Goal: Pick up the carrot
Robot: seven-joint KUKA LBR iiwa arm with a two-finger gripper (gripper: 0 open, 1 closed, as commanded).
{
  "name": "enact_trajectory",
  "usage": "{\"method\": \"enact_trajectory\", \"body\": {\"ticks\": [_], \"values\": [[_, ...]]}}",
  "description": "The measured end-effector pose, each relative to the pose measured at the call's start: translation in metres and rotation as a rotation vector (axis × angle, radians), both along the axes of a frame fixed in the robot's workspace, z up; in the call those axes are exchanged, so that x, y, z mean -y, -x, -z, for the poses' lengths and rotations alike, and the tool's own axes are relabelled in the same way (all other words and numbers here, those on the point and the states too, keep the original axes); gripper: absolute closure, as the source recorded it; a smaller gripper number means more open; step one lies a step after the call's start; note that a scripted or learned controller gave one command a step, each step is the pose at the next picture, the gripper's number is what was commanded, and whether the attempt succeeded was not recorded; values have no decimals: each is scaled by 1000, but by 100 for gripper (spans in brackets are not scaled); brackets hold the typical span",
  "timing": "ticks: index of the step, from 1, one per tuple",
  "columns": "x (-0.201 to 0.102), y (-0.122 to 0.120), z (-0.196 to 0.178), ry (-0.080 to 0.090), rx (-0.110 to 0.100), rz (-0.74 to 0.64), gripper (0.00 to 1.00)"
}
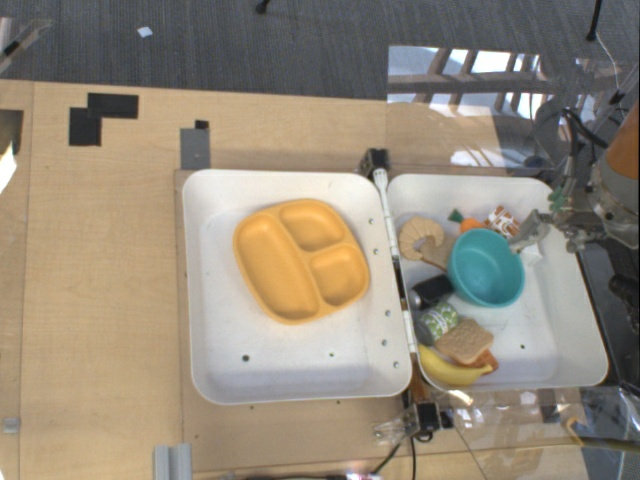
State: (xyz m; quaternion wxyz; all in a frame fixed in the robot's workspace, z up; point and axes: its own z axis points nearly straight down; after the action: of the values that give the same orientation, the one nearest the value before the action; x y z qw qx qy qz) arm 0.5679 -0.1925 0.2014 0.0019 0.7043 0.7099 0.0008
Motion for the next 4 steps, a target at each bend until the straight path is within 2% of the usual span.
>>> {"method": "enact_trajectory", "body": {"ticks": [1, 2, 3, 4], "values": [[-37, -14, -4, -3, 3, 256, 0], [-71, -53, 49, -4, -3, 515, 0], [-79, -87, 114, -6, -5, 694, 0], [-82, -91, 97, -9, -1, 678, 100]]}}
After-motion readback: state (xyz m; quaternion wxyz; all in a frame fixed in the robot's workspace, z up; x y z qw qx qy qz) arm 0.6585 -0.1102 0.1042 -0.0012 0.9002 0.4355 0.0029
